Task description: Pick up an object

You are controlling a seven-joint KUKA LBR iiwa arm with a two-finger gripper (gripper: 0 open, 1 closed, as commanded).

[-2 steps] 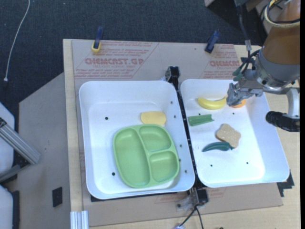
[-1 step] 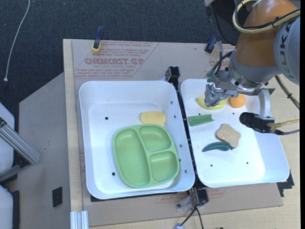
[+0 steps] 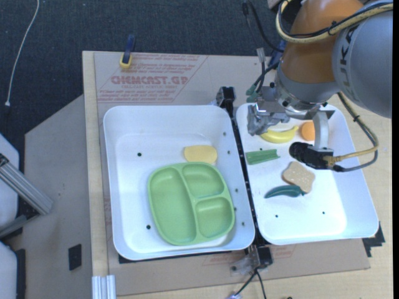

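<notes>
A: Yellow curved plastic banana [image 3: 278,135] lies at the back of the right shallow white bin [image 3: 349,220], directly beneath the metal two-finger gripper [image 3: 269,122].

B: Gripper state?

A: Cannot tell; the angle hides it. The tool sits low over the banana, maybe touching it, but contact isn't clear. Nothing is visibly lifted.

B: Neighbours in that bin?

A: Small orange round piece [image 3: 307,130] just right of the banana. Flat green strip [image 3: 262,157] in front of it near the bin's left wall. Tan bread-slice toy [image 3: 298,176] nearer the middle, with a teal curved pepper-like piece [image 3: 284,192] just in front of that. A black fitting with a cable [image 3: 310,154] hangs from the wrist over the bread.

B: Arm pose?

A: Grey arm with orange band [image 3: 321,17] enters from upper right, wrist pointed down.

B: Other bin, surroundings?

A: Left white bin [image 3: 118,167] holds a green three-compartment plate [image 3: 190,202] and a pale yellow soft block [image 3: 200,154] just behind it, touching or nearly so. Both bins rest on a cardboard sheet with red lettering [image 3: 149,76]; dark carpet [image 3: 62,23] beyond.
</notes>
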